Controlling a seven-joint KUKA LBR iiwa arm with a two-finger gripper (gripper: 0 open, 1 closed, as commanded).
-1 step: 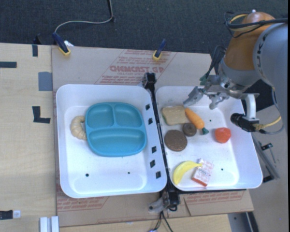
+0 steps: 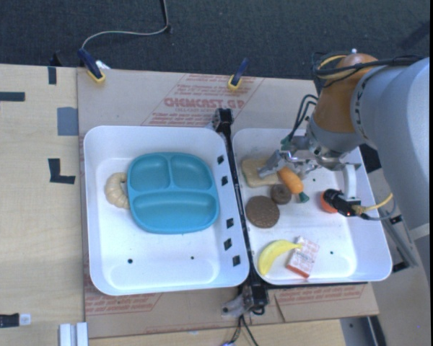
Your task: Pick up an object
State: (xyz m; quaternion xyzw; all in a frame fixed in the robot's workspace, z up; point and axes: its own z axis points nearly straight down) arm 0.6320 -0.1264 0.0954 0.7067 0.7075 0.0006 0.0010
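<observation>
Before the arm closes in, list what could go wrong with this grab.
1. The tool sits over a tight cluster: carrot, tan bread slice and small brown piece lie close together, so it may catch two or nudge one away.
2. The carrot is rounded and could roll or slip out.
3. The cluster lies near the bin divider, which could block the approach.

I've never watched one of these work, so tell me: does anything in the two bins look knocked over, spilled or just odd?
Nothing looks spilled or broken. One oddity: in the left bin, the blue divided tray partly covers a beige toy at its left edge. The right bin's toy food lies loosely scattered, the banana touching a small packet.
</observation>
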